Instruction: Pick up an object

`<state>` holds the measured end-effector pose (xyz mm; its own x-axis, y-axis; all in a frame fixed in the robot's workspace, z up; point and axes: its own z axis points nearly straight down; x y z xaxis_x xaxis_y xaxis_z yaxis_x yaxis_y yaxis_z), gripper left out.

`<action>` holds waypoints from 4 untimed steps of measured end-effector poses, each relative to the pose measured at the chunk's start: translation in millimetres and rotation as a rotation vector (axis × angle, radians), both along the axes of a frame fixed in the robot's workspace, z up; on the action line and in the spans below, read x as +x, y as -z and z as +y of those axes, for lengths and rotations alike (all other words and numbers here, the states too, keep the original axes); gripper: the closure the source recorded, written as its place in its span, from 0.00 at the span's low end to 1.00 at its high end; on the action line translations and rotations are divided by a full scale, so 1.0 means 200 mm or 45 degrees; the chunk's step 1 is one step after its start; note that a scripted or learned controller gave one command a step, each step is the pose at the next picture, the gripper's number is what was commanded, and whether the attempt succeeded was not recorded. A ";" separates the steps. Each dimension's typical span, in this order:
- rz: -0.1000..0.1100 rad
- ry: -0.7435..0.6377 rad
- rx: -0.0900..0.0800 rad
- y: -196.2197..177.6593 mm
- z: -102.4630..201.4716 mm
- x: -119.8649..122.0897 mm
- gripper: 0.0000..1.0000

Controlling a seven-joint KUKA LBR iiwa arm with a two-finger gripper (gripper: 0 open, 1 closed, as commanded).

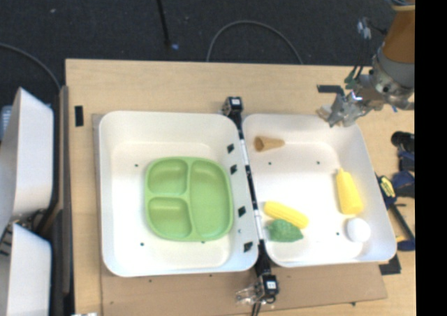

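1. Grabbing could fail: green tray [188, 198] in left bin [119, 133] lies flat, little for fingers to pinch.
2. Cone [268, 143], small, alone in right bin [307, 129]; may roll off.
3. Corn [286, 214] touches green bit [284, 231]; both may get nudged.
4. Yellow piece [348, 191], white ball [357, 230] near wall; wall may block.
5. Hand [342, 110] over right bin's far corner, holding nothing; spread or pressed, can't tell.

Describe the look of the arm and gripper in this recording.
The arm shows an orange-tan band above a grey metallic wrist. The gripper is small, grey metal with dark parts, thin wires running beside it. No markings are legible.
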<state>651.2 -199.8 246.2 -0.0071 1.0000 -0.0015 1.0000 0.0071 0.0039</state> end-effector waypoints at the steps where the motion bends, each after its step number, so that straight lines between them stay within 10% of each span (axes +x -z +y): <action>1: 0.004 0.003 0.000 0.04 0.22 0.02 1.00; 4: 0.002 0.000 0.002 0.10 1.05 0.10 1.00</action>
